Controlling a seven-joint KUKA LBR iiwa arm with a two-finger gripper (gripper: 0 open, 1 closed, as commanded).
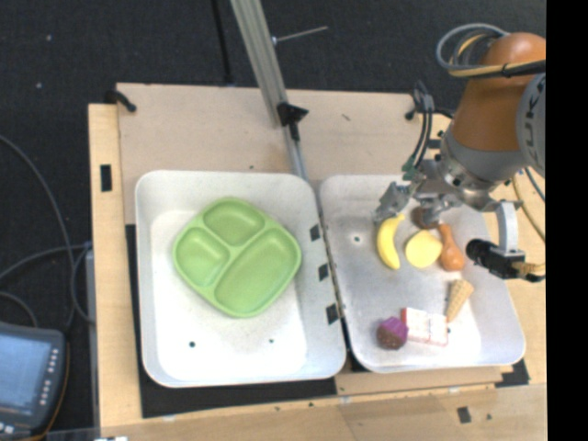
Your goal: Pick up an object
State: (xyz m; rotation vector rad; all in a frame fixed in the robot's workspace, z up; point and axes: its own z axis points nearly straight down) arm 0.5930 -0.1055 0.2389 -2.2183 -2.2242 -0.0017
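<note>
The right bin (358,329) holds a yellow banana (390,243), a round yellow fruit (423,250), an orange carrot (449,250), a waffle cone (457,297), a purple lump (391,333) and a white and red packet (426,327). My gripper (410,205) hangs over the bin's upper part, just above the banana and the yellow fruit. Its grey fingers (393,200) stand apart with nothing between them.
The left bin (161,338) bears a green divided plate (238,256). A slanted aluminium post (265,58) rises behind the bins. Cables and a black fitting (491,257) hang from the arm over the right bin's right side. A screen (26,375) sits at lower left.
</note>
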